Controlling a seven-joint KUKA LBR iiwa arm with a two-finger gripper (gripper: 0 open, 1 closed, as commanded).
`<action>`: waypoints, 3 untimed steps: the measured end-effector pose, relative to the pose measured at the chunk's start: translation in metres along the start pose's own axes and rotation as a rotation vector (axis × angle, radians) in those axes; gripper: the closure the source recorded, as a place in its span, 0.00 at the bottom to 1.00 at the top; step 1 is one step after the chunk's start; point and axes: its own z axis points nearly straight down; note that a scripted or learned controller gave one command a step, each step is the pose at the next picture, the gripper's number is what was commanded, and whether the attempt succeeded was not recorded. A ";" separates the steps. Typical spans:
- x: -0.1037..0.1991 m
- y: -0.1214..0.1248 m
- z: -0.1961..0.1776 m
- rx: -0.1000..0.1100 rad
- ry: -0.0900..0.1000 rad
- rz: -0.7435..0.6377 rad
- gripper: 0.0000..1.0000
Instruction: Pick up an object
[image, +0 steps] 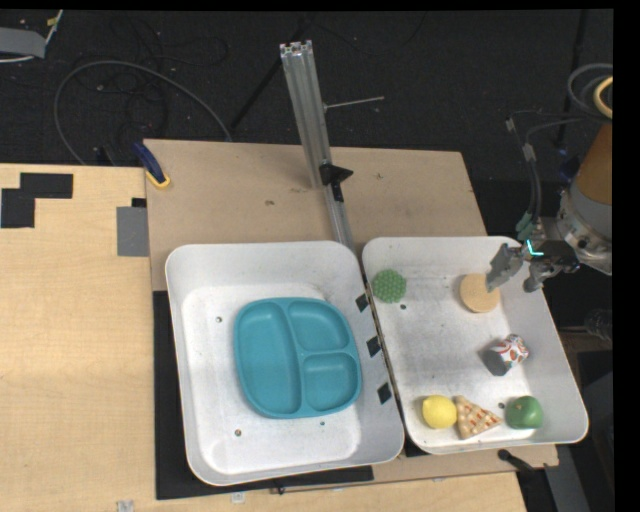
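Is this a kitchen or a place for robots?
Most likely a robot lab, not a kitchen. A robot's gripper hangs over a white bin of toy food, like a lemon and pizza slice, and cables lie behind the bench.

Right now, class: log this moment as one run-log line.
gripper: open, above right bin | nearest: tan disc | held: nothing | teal tray: left bin

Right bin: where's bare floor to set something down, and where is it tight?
In the right white bin, the centre is bare, bordered by the green bumpy ball, tan round disc and yellow lemon. The near edge is crowded: lemon, pizza slice toy and green apple in a row, the grey-and-red object just above. The gripper sits over the disc.
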 end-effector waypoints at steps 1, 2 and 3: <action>0.000 0.001 -0.001 -0.003 -0.001 0.000 0.00; 0.005 0.000 0.062 0.004 0.002 0.000 0.00; 0.005 -0.006 0.126 0.005 0.002 0.000 0.00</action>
